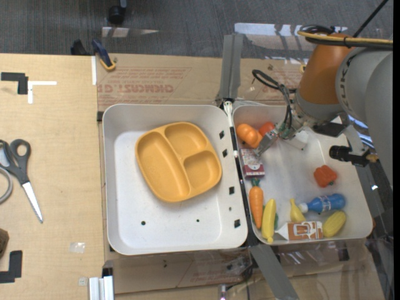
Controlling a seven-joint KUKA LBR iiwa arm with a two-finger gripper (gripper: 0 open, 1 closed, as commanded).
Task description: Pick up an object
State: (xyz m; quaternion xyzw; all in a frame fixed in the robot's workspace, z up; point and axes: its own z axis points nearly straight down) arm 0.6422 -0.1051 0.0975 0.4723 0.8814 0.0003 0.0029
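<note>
The grey arm's gripper [270,137] reaches into the upper left corner of the right shallow white plastic bin [284,174], beside a small round orange fruit [246,133]; whether its fingers are open or closed I cannot tell, and nothing visibly sits between them. The left shallow white bin [119,199] carries a yellow three-section plastic plate [178,160]; a toy carrot [255,204], yellow banana [269,219] and blue bottle [325,202] lie lower in the right bin.

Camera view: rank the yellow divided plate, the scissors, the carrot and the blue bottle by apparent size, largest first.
1. yellow divided plate
2. scissors, partly cut off at the left edge
3. carrot and blue bottle: they look about alike, so I won't rank them.
</note>
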